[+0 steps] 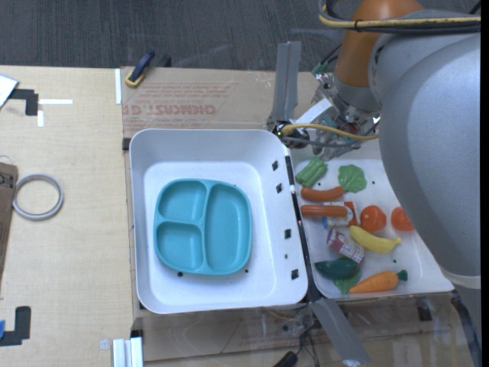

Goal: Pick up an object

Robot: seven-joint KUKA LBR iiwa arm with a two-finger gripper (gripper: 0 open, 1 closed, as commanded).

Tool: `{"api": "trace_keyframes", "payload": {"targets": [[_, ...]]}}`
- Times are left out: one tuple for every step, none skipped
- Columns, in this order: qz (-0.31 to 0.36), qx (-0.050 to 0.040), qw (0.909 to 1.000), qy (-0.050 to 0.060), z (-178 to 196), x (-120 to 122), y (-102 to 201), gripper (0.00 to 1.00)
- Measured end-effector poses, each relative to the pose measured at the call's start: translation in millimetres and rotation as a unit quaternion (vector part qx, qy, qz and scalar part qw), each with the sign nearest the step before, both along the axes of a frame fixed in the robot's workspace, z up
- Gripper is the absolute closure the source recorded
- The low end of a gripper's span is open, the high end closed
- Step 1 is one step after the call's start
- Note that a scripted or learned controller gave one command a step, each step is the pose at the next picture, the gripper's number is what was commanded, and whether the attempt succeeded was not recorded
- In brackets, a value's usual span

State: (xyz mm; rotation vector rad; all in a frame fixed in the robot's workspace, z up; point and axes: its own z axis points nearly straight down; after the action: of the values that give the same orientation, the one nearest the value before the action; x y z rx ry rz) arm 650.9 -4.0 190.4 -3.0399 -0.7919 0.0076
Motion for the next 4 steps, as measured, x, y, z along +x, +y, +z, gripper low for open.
{"api": "trace_keyframes", "payload": {"targets": [[-0.151, -0.0001, 0.9885, -0.002, 28, -8, -31, 1.00], [-0.156, 0.0000, 0.9878, -0.001, 1, -6, -9, 1.00], [-0.141, -0.0005, 0.9900, -0.001, 13, 2, -47, 1.00], [-0.155, 0.0001, 0.9880, -0.001, 1, -7, 6, 1.00]]}}
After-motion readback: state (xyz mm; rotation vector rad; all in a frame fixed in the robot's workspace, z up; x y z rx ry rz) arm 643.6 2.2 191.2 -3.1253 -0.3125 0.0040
